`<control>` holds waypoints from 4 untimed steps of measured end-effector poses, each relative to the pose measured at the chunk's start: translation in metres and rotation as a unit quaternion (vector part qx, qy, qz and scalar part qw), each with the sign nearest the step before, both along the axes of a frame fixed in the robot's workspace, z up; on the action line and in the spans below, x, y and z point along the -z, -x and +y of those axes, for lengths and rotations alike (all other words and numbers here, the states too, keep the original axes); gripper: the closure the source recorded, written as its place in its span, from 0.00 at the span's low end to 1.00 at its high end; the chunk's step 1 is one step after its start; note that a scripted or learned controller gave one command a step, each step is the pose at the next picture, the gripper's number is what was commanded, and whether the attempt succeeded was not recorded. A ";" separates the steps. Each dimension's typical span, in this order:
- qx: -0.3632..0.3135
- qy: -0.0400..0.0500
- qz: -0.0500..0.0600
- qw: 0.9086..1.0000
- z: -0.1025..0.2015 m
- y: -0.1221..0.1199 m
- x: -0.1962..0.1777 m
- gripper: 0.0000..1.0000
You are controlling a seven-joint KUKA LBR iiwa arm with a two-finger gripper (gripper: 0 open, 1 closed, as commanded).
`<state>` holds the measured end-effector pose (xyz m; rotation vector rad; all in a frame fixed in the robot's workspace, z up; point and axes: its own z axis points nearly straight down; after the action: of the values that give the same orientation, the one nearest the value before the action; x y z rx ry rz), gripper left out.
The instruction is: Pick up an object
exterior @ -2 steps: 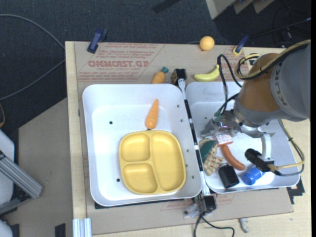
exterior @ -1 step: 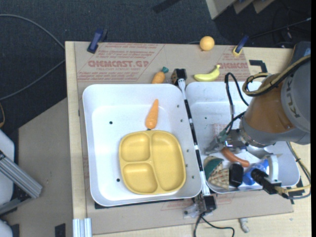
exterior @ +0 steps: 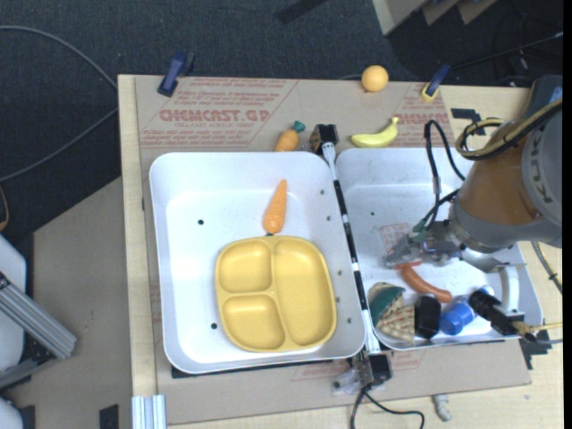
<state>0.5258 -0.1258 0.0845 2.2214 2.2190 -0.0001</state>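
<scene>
Grey claw [exterior: 404,252] down low in right bin [exterior: 380,172], lower right of frame, just above orange-red sausage [exterior: 426,282]. Cannot tell grip state. Nothing visibly lifted; pick not done. Close by: shell [exterior: 395,315], black block [exterior: 426,315], blue piece [exterior: 457,317]. Left bin [exterior: 179,186] with yellow tray [exterior: 273,291], carrot [exterior: 276,206]. Banana [exterior: 376,135], orange ball [exterior: 374,79] on cardboard bench, top of frame. Dark carpet around.

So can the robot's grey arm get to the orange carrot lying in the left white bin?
Probably yes. The orange carrot lies in the open, just above the yellow divided plate, with nothing on it. The gripper is over the right white bin, so the arm must cross the middle rim.
</scene>
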 end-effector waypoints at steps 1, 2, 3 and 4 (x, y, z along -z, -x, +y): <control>0.000 0.000 -0.001 1.000 0.001 0.000 -0.010 1.00; 0.000 0.000 -0.001 1.000 0.001 0.000 -0.010 0.00; 0.000 0.000 0.000 1.000 -0.001 0.046 0.000 0.00; 0.000 0.000 0.000 1.000 0.000 0.046 -0.010 1.00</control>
<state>0.4794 -0.1263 0.0940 2.2222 2.2183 0.0002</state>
